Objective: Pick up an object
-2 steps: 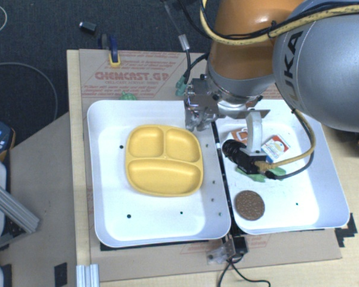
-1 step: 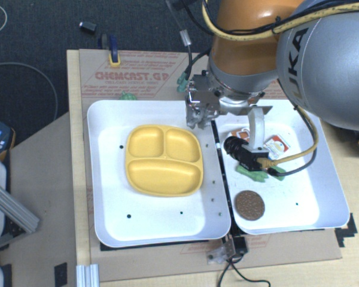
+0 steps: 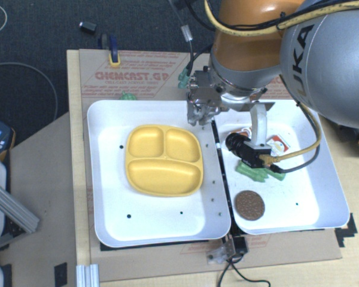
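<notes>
Can't tell if the fingers (image 3: 195,116) are spread or shut. The plate (image 3: 164,160) sits just beside them; I'd line up over its rim before dropping.

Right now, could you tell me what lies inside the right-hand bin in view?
A brown round disc, a green piece and a red-and-white item, partly covered by the arm, which hides the far end of the bin.

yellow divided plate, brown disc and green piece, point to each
yellow divided plate (image 3: 164,159): camera view, ridge between its compartments.
brown disc (image 3: 250,204): camera view, centre of its top face.
green piece (image 3: 258,174): camera view, middle of its visible part.
</notes>
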Robot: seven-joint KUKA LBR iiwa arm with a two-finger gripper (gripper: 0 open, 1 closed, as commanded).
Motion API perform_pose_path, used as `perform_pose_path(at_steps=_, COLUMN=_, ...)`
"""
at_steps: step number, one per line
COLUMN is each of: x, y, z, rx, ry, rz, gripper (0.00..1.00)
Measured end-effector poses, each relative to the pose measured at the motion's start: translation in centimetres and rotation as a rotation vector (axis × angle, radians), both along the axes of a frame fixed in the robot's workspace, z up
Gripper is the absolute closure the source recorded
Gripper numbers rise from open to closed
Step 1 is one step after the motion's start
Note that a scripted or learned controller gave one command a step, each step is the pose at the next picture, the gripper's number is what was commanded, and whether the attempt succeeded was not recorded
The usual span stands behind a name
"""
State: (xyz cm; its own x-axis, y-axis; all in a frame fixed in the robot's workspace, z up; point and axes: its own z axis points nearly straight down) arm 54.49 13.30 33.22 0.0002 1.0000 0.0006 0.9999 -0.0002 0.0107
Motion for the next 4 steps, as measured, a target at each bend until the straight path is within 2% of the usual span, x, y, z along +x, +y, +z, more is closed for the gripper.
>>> perform_pose_path(at_steps=3, x=0.1, y=0.1, z=3.1, rx=0.000, ry=-0.008, rz=0.002, gripper=1.00)
perform_pose_path(at_steps=4, x=-6.0, y=4.4, z=10.7, rx=0.005, ry=0.003, rz=0.008, gripper=1.00)
